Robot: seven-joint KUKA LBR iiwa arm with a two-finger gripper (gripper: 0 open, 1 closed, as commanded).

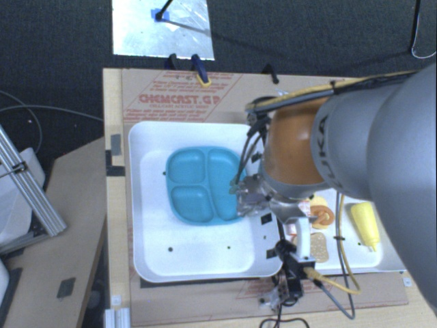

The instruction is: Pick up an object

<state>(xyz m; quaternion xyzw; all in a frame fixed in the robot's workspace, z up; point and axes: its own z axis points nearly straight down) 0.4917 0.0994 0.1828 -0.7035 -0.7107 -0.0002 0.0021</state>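
Even overhead light, my bins (147, 203) bright white, mild glare. Foil sheet (164, 19) up top shines. My arm (382, 149) near lens, soft, blurred. Surroundings dim.

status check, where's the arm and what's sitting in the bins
End effector low over the right edge of the blue divided plastic tray in the left white bin. Yellow plastic banana and orange ring in right bin. Arm body hides the rest.

arm (382, 142): bulky grey casing | orange band (293, 145): glossy, rounded | cables (254, 139): black, looped beside band | yellow cable (338, 248) trailing below
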